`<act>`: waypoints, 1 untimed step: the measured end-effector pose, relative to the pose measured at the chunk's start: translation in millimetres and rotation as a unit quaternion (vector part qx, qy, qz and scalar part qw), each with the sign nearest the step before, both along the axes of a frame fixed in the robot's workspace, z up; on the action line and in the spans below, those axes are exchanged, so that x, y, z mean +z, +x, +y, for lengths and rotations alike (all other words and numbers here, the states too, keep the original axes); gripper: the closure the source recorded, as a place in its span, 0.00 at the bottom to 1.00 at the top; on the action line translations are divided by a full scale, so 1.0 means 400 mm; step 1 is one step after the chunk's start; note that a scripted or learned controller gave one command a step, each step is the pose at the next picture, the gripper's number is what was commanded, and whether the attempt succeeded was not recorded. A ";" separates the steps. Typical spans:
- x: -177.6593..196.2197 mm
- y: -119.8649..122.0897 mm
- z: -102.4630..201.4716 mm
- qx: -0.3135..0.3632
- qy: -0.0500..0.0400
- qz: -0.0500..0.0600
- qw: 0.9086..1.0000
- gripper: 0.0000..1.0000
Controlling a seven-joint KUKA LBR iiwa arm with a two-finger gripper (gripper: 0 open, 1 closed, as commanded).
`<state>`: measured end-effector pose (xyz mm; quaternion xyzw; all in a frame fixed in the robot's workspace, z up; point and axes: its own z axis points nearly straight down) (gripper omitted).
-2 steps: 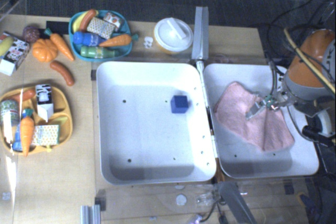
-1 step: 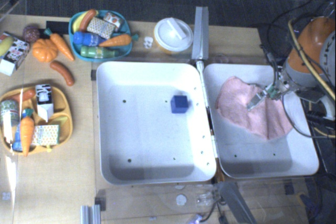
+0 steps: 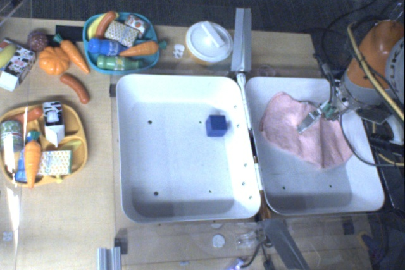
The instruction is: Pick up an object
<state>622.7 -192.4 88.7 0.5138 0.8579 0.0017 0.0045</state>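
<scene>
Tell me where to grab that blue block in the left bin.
Take the blue block across two opposite flat sides, coming straight down from above. It sits alone on the left bin's floor, away from the walls, so both jaws likely fit beside it.

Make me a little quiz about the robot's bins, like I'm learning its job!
1. True or false: the blue block lies in the same bin as the pink cloth.
2. What is the claw over? A) the blue block B) the pink cloth C) a carrot
3. Fill in: the blue block sits in the ____ bin as the camera sees it.

Key: 1 false; 2 B; 3 left.
</scene>
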 end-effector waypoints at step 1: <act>0.031 0.007 0.004 0.002 -0.001 -0.003 1.000 1.00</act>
